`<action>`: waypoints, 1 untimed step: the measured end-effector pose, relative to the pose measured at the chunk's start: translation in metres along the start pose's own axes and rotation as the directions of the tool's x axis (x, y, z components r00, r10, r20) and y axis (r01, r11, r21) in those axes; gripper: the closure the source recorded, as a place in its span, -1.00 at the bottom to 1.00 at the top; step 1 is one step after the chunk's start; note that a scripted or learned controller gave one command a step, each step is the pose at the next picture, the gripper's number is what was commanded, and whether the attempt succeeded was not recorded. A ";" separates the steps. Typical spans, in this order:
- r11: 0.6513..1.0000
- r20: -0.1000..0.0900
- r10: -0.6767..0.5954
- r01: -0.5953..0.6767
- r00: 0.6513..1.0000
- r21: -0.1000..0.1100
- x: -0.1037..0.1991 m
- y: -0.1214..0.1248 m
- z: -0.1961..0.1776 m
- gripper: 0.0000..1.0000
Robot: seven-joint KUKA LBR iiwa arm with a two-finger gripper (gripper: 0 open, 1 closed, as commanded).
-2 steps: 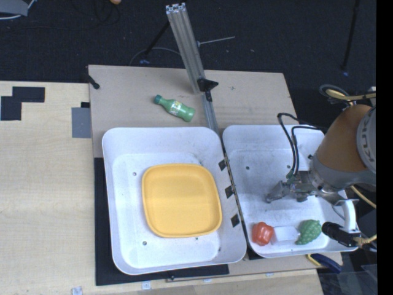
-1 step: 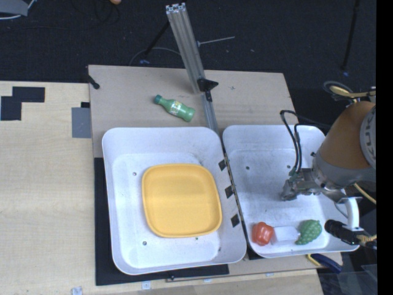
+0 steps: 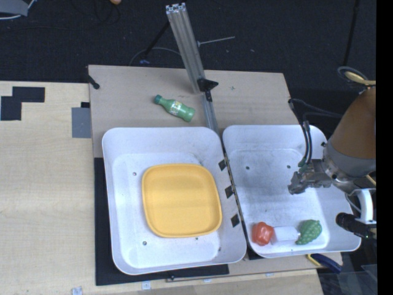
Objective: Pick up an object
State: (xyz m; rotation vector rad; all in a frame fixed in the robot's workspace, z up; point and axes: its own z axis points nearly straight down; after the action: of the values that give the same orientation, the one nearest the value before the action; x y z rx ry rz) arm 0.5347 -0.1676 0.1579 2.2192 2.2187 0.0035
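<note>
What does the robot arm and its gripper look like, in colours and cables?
The arm comes in from the right: a rounded orange-brown band above a grey wrist section. Black cables run along it toward the gripper, which is small, dark grey and metallic. A white fitting sits beside the wrist.

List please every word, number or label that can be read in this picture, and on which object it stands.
No text can be read.
green bottle: it has a pale label band, too small and blurred to read.
yellow plate, red object, green object: no markings visible.
</note>
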 end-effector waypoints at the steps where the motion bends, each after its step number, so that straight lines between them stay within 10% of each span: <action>1: 1.000 0.000 0.000 0.000 1.000 -0.001 -0.002 0.004 -0.062 1.00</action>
State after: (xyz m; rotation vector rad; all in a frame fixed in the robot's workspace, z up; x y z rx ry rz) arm 0.5388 -0.1694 0.2199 2.2188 2.2177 0.0044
